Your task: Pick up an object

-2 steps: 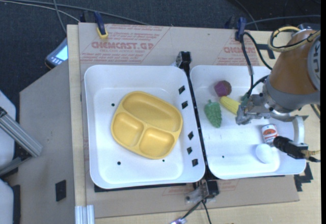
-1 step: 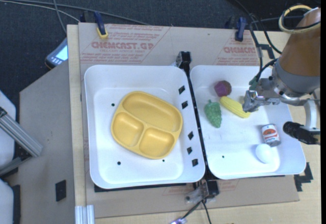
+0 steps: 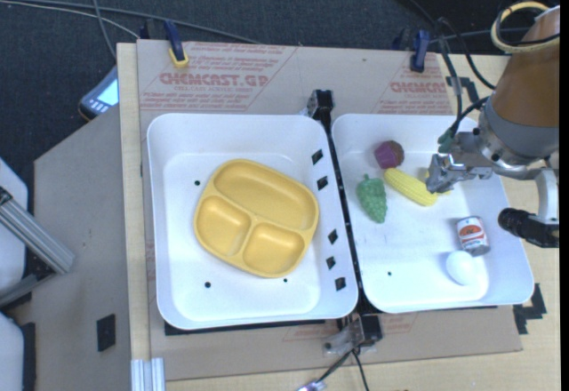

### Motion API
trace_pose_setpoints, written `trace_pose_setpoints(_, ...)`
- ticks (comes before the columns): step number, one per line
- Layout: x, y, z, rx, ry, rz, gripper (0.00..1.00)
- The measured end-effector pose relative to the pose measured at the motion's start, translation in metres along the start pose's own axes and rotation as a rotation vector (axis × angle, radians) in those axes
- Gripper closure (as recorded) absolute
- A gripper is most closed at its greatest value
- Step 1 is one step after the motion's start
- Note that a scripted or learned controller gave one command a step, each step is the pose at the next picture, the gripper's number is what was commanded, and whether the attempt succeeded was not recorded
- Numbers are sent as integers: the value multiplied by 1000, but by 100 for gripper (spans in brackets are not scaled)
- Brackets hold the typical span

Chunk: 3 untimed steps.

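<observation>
Nearest the right bin's [image 3: 524, 291] front edge lies a white egg [image 3: 462, 267], beside a small can [image 3: 472, 235]. At the bin's middle, the claw [image 3: 439, 178] touches the corn cob [image 3: 408, 187]; grip unclear.

Yellow corn cob [image 3: 409, 187] lying slantwise in the right bin [image 3: 427, 291], beside green vegetable [image 3: 372, 199], purple ball [image 3: 388, 154]

Left bin [image 3: 169, 203] holds a yellow divided plate [image 3: 256, 217]. In the right bin [image 3: 511, 283]: purple ball [image 3: 388, 153], green vegetable [image 3: 372, 199], corn cob [image 3: 407, 187], small can [image 3: 472, 235], white egg [image 3: 462, 267]. Gripper [image 3: 439, 178] is low at the corn's right end; grasp unclear.
</observation>
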<state>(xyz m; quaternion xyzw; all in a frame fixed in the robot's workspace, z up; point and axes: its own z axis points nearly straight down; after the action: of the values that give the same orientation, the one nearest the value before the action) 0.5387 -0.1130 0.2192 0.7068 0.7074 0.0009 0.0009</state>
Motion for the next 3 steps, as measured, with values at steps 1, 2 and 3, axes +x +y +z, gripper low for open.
trace_pose_setpoints(1, 43, -13, 2, 6, 3, -3, 100)
trace_pose_setpoints(2, 87, -19, -4, 6, 3, -4, 100)
trace_pose_setpoints(3, 142, -32, 5, 7, 4, -5, 100)
